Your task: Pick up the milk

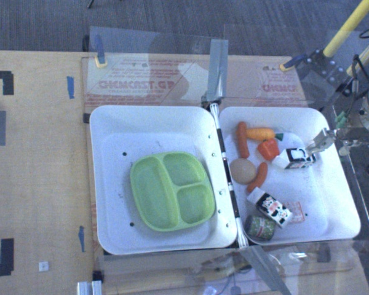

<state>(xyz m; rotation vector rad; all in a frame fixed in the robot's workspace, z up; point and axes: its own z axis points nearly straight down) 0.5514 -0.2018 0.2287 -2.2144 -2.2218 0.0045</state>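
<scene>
"At the bench edges, what clearance do you record?"

"I record two white bins set side by side on the bench (37,165), their inner rims touching down the middle. The left bin (104,165) has bare floor on every side of its one item. The right bin (332,201) is crowded along its left side and bare along its right side and front right corner."

"Contents, bin by bin?"

"Left bin: a green divided plate (172,190), lying flat with nothing on it. Right bin, far end: a sausage (242,139), with a carrot (260,133) and a red pepper (268,149) just beside it. Below them are a pale round thing (242,170) and a second sausage (259,177), touching each other."

"And the milk?"

"The milk (274,209) lies on its side near the front of the right bin, at a slant. A green can (260,227) sits just beside it, towards the front rim. Its right side faces open floor."

"State of the claw?"

"The claw (323,140) is at the far right of the right bin, close to the wall and well apart from the milk. I cannot tell how far open it is. I see nothing in its grasp."
</scene>
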